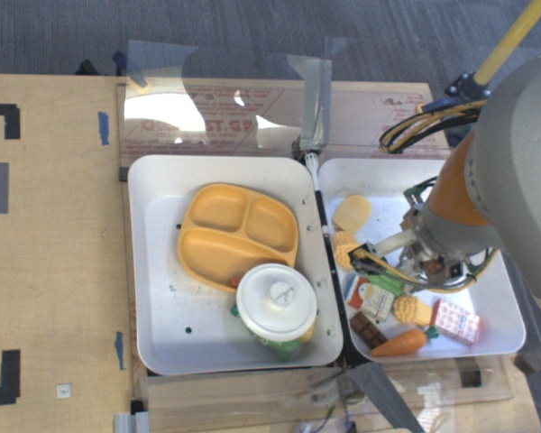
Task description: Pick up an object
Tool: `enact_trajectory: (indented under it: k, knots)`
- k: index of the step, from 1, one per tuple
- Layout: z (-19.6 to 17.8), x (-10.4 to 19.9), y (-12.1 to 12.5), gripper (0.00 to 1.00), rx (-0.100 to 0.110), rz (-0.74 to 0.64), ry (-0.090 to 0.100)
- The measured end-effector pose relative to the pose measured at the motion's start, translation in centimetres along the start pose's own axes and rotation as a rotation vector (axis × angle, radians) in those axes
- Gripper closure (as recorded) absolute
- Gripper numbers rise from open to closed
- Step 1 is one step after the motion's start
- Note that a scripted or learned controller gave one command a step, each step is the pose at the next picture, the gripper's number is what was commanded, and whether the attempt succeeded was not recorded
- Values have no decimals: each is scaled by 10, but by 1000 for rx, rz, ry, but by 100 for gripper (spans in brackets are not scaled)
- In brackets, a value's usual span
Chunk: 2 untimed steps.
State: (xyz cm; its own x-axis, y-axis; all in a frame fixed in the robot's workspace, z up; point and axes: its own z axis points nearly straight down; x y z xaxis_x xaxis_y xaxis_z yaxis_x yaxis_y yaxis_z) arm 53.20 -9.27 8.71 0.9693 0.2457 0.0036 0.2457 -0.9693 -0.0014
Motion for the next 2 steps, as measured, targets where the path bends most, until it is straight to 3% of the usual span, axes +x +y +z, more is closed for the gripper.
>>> enact_trajectory:
  k: [1, 2]
  knots:
    - [0, 0, 0, 0, 0, 0, 0]
    - [-99, 5, -41, 0, 0, -28, 1]
